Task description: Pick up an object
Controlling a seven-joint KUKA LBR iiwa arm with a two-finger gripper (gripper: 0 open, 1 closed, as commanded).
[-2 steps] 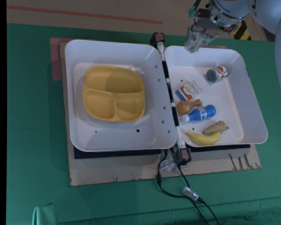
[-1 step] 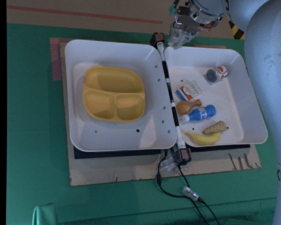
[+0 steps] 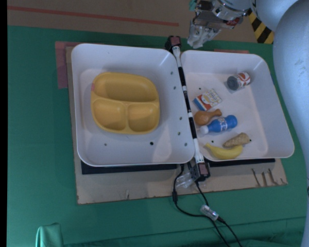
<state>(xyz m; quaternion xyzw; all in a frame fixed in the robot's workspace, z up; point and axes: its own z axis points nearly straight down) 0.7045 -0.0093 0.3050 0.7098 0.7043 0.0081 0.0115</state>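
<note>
gripper [image 3: 197, 41]: hanging above the far rim of the right bin [image 3: 265, 68], nothing between its fingers, which look slightly spread
right bin load: snack box [image 3: 208, 99], drumstick [image 3: 207, 117], blue bottle [image 3: 219, 125], cone [image 3: 238, 139], banana [image 3: 224, 151], small can with a ball [image 3: 238, 80]
left bin [image 3: 87, 66]: yellow divided tray [image 3: 125, 102] sitting in the middle
arm [image 3: 293, 60]: sweeping in from the right
</note>
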